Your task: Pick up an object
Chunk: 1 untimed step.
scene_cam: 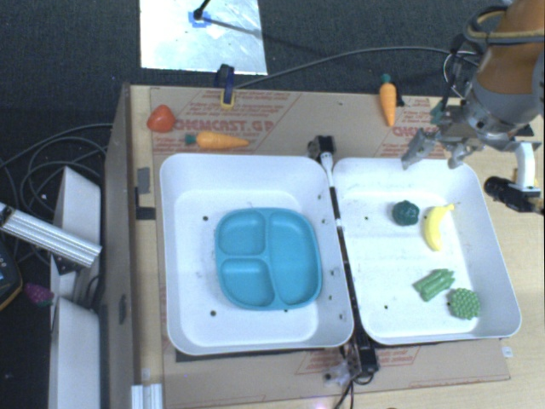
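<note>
The right bin (375,313) holds a dark green round vegetable (405,213), a yellow banana (436,226), a light green pod-like piece (433,284) and a bumpy green ball (463,302). My gripper (436,153) hangs over the far rim of the right bin, up and to the right of the dark green vegetable. Its two fingers (415,152) are spread apart with nothing between them. The grey arm with its orange band (513,24) comes in from the upper right.
The left bin (183,228) holds a blue divided plate (267,258). On the cardboard behind the bins lie a tomato (161,118), a carrot (220,141) and a second carrot (388,102). Cables and metal parts crowd the left.
</note>
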### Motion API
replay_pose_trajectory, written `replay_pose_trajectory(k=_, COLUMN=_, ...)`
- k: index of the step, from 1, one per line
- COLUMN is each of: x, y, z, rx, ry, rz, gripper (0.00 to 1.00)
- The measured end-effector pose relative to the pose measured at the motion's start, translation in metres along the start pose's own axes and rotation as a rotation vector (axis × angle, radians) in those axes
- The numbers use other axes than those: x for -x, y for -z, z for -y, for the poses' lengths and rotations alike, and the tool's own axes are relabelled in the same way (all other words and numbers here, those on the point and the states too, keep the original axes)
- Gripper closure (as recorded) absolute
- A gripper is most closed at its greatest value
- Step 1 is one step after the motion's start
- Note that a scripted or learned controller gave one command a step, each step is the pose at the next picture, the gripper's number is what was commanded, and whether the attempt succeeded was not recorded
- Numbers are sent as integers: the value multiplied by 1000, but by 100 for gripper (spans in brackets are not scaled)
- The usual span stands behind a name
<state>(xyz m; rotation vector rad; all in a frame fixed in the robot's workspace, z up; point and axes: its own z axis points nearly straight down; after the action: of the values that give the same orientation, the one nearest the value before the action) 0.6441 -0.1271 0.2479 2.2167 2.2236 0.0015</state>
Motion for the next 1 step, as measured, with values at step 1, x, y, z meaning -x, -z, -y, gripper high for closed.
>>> replay_pose_trajectory(k=1, x=26, y=-101, z=-2, rx=-4, ry=-2, rz=-1, gripper=0)
